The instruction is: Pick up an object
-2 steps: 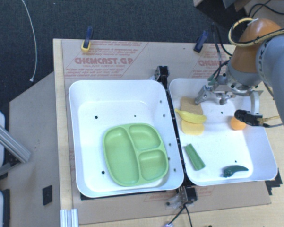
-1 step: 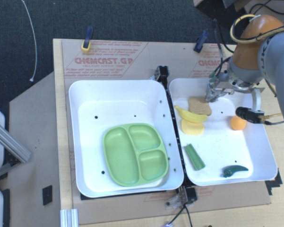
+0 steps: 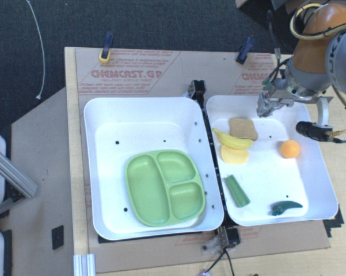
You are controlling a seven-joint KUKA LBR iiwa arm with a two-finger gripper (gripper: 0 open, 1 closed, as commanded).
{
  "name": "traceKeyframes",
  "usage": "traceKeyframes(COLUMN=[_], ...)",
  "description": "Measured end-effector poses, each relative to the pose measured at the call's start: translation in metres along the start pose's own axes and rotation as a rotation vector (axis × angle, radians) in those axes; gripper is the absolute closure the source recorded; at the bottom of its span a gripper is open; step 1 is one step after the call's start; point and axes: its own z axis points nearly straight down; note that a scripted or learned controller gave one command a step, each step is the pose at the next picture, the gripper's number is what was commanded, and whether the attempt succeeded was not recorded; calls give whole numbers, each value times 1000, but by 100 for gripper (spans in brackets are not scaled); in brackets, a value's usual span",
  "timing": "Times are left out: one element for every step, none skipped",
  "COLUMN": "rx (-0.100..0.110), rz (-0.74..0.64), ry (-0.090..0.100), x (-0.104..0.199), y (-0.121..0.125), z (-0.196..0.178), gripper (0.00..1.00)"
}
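2 white bins on a desk (image 3: 80, 154). Left bin (image 3: 103, 125): 1 green divided plate (image 3: 164, 187) toward 6 o'clock. Right bin (image 3: 311, 183): 6 items, namely 1 bread slice (image 3: 243, 128), banana (image 3: 232, 140), yellow slice (image 3: 235, 154), orange ball (image 3: 290, 149), green stick (image 3: 238, 190), dark-green pepper (image 3: 285, 207). Tool (image 3: 267, 106) at 12 o'clock; grip state cannot be told.

A green divided plate (image 3: 164, 187) lay in the left bin (image 3: 103, 154), toward its near right corner. Two clamps, one with a yellow tip (image 3: 106, 46) and one blue (image 3: 244, 50), sat on the bench's (image 3: 80, 79) far edge. A white cable (image 3: 37, 33) curved across the dark floor (image 3: 161, 10).

Robot lab: clamped board (image 3: 161, 73), 2 white bins (image 3: 98, 119), cables (image 3: 29, 16)
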Motion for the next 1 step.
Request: traceKeyframes(rx=[0], rz=[2], ry=[0], x=[-6], y=[-5], z=[-60], gripper=[100])
